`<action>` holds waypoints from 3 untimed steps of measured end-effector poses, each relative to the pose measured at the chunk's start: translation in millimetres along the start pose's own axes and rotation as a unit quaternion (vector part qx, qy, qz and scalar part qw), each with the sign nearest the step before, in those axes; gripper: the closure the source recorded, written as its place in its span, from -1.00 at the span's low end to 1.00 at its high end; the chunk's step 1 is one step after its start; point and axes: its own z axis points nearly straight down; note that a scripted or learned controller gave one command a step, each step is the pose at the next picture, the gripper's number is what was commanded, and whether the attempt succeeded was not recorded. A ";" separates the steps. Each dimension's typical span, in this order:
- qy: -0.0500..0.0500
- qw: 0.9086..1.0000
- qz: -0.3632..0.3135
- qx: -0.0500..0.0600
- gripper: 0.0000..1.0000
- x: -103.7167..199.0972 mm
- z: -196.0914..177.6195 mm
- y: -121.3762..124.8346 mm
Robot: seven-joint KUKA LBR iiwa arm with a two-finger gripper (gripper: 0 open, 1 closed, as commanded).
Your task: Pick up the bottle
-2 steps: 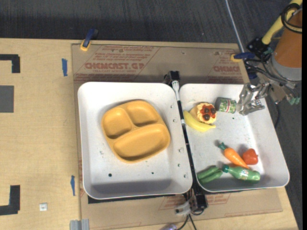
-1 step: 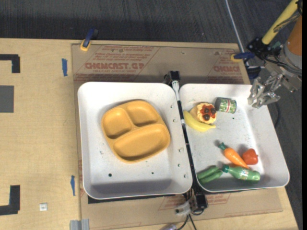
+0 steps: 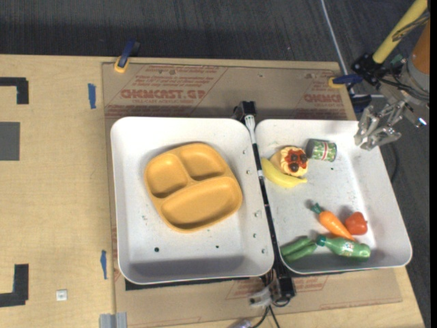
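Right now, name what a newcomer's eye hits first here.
The big yellow divided plate filling the left bin. Then the bright toy food in the right bin: a carrot, and a green bottle near its front edge. The gripper hangs at that bin's far right corner.

Here's the tabletop (image 3: 48,203), pale tan wood, running wide across the left. Black tape marks (image 3: 15,91) sit along its left edge, with another black bracket (image 3: 17,285) lower down. Short blue tape strips (image 3: 91,96) dot the surface, one more (image 3: 104,263) near the bottom. Flat on the wood lies a brown cardboard sheet (image 3: 218,84) with red lettering, clipped at its top left corner by a clamp (image 3: 125,55). Resting on the cardboard, two shallow white bins, touching side by side: the left bin (image 3: 133,203) and the right bin (image 3: 382,203).
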 end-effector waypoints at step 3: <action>0.000 0.978 -0.209 -0.001 1.00 -12.0 -10.4 -7.4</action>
